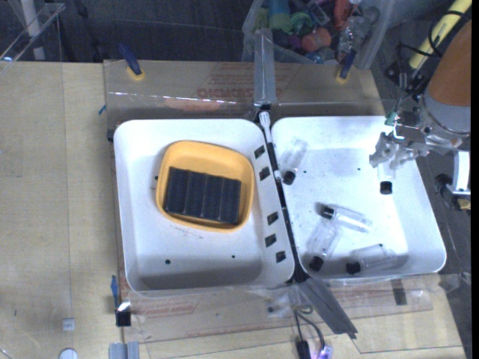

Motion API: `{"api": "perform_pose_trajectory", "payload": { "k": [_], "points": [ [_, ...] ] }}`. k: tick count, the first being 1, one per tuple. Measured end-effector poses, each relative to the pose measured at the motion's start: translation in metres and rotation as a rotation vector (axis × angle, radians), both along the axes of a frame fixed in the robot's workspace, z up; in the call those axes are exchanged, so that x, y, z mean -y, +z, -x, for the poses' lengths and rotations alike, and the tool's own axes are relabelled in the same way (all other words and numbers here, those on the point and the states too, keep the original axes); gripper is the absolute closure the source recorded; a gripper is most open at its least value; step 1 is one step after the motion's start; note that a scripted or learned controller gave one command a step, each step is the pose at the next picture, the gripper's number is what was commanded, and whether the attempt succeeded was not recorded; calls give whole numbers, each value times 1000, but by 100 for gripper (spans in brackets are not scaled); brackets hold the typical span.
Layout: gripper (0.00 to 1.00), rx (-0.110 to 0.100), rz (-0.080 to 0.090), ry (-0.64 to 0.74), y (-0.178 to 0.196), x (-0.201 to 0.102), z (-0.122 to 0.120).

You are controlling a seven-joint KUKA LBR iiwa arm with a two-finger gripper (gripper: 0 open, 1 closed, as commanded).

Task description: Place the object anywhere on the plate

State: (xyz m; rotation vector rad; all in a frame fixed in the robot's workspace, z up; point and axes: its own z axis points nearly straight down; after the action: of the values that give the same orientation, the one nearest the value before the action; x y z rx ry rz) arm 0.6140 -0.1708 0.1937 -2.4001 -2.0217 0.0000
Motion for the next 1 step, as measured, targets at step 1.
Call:
{"api": "perform_pose_trajectory", "payload": {
  "k": [1],
  "points": [
    [100,2,3,81,-27,26,-12]
  ]
}}
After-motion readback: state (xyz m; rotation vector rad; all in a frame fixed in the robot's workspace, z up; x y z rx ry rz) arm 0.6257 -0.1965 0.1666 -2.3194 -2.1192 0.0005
